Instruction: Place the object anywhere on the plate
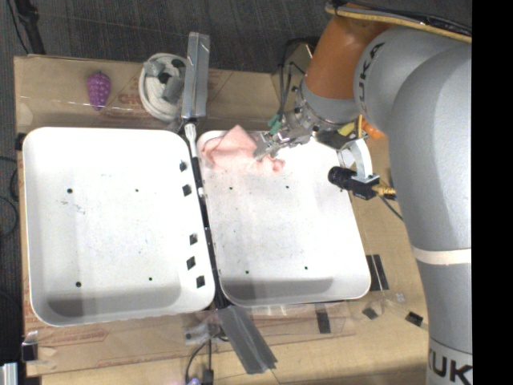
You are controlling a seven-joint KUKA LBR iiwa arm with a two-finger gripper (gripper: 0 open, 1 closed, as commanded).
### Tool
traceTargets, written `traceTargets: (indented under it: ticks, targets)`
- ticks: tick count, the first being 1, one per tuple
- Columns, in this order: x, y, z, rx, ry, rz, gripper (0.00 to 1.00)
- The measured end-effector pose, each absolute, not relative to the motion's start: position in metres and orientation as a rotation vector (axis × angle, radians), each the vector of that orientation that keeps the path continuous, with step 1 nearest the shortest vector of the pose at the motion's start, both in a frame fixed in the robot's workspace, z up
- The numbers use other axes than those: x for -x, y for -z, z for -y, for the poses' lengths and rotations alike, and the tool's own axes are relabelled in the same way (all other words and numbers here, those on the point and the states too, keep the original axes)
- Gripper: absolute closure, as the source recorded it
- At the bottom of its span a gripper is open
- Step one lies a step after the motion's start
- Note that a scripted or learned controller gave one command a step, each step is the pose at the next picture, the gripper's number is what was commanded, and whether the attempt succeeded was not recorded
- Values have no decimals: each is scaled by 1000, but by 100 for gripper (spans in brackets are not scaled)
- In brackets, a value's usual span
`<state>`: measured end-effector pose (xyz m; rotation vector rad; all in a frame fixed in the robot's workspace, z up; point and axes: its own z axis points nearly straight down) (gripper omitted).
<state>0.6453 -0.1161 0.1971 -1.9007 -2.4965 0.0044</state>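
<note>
A pale pink plate (227, 146) lies in the far left corner of the right bin (321, 247), tilted against the bin's wall. My gripper (270, 144) hangs low at the plate's right edge, touching or just above it. A small pink bit (277, 165) shows just below the gripper on the bin floor; I cannot tell whether it is part of the plate or a separate object. The wrist hides what lies directly under the gripper.
The left bin (104, 223) sits beside the right one, with a divider bar (199, 207) between them. Behind the bins on the bench lie a purple grape-like toy (98, 89) and a white coiled item (163, 87). A black fitting (353, 180) juts from the wrist.
</note>
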Motion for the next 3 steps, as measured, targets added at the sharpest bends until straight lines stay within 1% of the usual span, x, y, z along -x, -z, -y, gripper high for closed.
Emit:
traceTargets:
  ticks: [1, 2, 3]
  targets:
    - [-645, -231, 115, 1891, -3, 2506, 100]
    - [-638, -228, 61, 1345, -4, 2835, 100]
    - [-622, -239, 14, 749, -3, 3048, 100]
